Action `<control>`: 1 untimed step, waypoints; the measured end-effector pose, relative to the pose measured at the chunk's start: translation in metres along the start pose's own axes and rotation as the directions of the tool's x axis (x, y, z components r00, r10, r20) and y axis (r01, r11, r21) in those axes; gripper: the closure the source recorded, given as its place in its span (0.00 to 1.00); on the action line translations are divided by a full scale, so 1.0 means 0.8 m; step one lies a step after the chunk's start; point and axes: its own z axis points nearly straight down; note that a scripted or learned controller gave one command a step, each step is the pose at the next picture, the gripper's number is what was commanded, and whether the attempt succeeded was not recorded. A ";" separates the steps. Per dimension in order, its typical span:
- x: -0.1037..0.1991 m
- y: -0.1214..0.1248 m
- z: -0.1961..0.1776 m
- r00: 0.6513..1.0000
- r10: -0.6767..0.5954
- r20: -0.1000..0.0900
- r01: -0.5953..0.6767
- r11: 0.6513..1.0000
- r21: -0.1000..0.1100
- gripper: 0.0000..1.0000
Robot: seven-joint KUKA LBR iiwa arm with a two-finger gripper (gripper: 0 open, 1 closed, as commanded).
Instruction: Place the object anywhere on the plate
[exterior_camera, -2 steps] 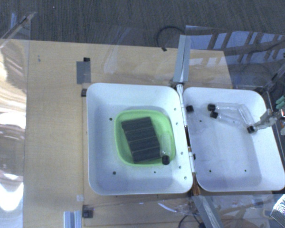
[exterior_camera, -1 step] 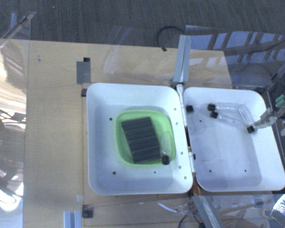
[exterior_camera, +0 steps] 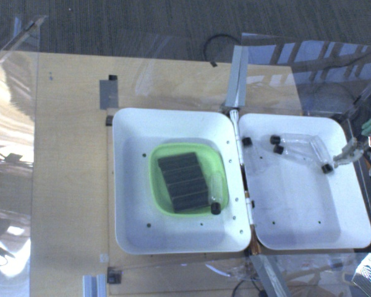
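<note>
While the gripper (exterior_camera: 350, 153) sits way over at the right bin's (exterior_camera: 297, 237) right-hand wall, the clear tube (exterior_camera: 217, 187) is already lying in the left bin (exterior_camera: 130, 184) on the green plate (exterior_camera: 157, 184). It's right along the plate's right rim. Its long axis runs pretty much straight from the far side to the near side of the bench, and the black cap (exterior_camera: 215, 208) points at the near edge.

Just left of it, a dark ribbed block (exterior_camera: 184, 182) takes up the middle of the plate. It's tilted a little, with its long side roughly parallel to the tube. So the tube has the block on one side and the plate rim on the other — not much slack there. The white floor around the plate is bare, mostly on the left and along the near side.

The right bin has a few more clear tubes (exterior_camera: 300, 146) with black caps bunched at its far end, one cap close to the gripper. Honestly, I can't tell if the gripper is open or closed — it's too small and pale out at the edge.
</note>
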 end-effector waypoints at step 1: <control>0.003 -0.001 0.005 0.997 0.073 -0.002 -0.073 0.997 0.000 0.00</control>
